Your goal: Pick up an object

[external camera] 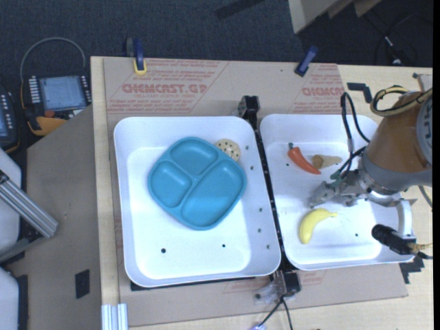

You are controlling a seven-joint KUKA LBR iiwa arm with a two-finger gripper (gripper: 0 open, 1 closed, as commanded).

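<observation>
One gripper (328, 192) is seen low in the right bin (357, 249), just above the banana (313, 224); finger state cannot be told. Banana is judged light, smooth, curved: best gripped across its middle. Red pepper (301, 159) lies nearby; blue plate (197, 182) left.

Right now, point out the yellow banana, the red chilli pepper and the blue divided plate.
yellow banana (311, 224), camera view, middle of its curved body in the right bin.
red chilli pepper (302, 159), camera view, middle of its red body in the right bin.
blue divided plate (197, 182), camera view, central ridge where its compartments meet, left bin.
</observation>
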